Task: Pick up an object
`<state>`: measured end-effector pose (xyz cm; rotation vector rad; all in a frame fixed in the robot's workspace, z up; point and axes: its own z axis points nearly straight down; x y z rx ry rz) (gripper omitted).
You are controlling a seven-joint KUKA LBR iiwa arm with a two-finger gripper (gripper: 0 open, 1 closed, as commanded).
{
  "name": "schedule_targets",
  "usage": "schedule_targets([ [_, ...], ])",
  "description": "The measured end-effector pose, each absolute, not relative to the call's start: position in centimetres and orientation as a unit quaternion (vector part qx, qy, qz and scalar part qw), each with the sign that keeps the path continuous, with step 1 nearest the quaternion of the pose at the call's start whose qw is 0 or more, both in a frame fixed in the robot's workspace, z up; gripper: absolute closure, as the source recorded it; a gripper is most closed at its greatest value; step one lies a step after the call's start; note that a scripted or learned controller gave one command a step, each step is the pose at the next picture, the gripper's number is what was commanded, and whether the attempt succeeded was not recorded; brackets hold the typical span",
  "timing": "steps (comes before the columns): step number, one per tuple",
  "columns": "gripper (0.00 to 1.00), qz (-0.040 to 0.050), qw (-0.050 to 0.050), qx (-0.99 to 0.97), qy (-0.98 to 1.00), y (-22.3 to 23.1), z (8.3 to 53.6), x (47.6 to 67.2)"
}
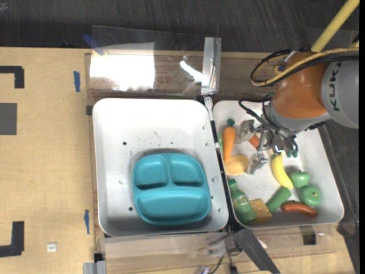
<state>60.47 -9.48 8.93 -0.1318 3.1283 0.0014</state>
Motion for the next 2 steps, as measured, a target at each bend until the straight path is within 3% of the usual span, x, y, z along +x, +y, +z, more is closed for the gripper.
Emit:
schedule_targets([
  [1, 0.00, -0.0008, 0.005, -0.034, 0.999, -12.8, 8.9, 57.0],
  [2, 0.00, 0.0005, 0.006, 0.035, 0.999, -9.8, 8.8, 64.5],
])
